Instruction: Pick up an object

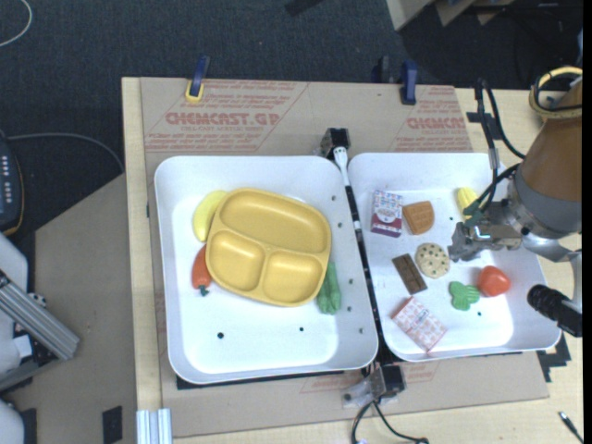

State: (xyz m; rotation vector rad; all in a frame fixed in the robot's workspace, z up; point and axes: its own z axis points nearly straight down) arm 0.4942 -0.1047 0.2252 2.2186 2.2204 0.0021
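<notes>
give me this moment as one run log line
phase: reach | end effector: over right bin, beside cookie | object held: none seen | left bin: yellow tray

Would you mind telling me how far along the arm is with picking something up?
Nothing looks done yet: the cookie, the red tomato and the green piece all lie in the right bin. In hand: the gripper hangs low between the cookie and the tomato, with no object visible in it. Left: the grasp and lift.
</notes>
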